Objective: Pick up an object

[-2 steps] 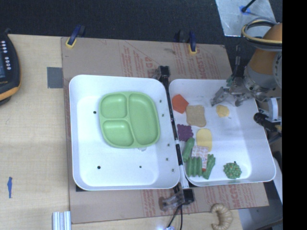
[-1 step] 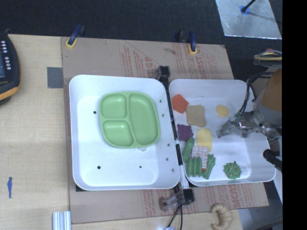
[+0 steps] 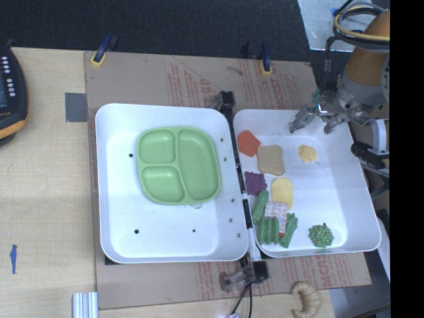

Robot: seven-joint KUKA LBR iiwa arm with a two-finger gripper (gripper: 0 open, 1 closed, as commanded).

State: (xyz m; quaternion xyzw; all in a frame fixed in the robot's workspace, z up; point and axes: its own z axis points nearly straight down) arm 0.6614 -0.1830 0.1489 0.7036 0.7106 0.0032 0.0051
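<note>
The right bin (image 3: 351,197) holds small toy foods. An orange-red piece (image 3: 248,142), a tan slice (image 3: 270,159) and a small yellow piece (image 3: 307,153) lie across its far half. Nearer the front lie a purple cluster (image 3: 254,181), a yellow block (image 3: 282,191), green bean pods (image 3: 268,227) and a green broccoli-like piece (image 3: 321,234). My gripper (image 3: 314,122) hangs over the far right part of this bin, above and just behind the small yellow piece. Its fingers are spread wide and hold nothing.
The left bin (image 3: 119,197) holds a green three-part plate (image 3: 179,164). A black divider bar (image 3: 237,177) runs between the bins. Blue and yellow clamps (image 3: 265,58) sit on the cardboard's far edge. A pendant (image 3: 10,91) lies at far left.
</note>
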